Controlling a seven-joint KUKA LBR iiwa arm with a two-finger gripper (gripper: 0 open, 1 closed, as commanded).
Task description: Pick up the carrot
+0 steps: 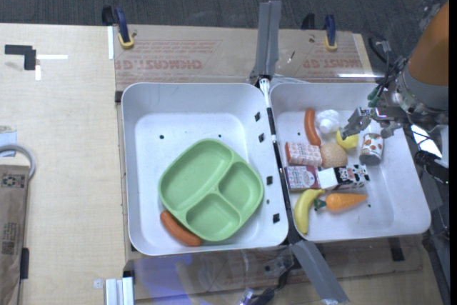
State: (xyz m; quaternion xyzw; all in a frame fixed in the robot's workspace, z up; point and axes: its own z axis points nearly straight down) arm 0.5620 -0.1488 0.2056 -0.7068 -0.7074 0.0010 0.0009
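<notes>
Carrot [344, 202] in the right bin, well below the seemingly open, empty hand [364, 123].

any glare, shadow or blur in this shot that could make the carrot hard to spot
Camera view: even light; the carrot reads sharp and orange on the white right bin, beside the banana. Soft shadow under the green plate in the left bin. A bluish sheen at the bottom edge, off the bins. The tool looks slightly soft.

carrot [344, 202] in right bin [400, 225], right of banana [305, 207]
</notes>
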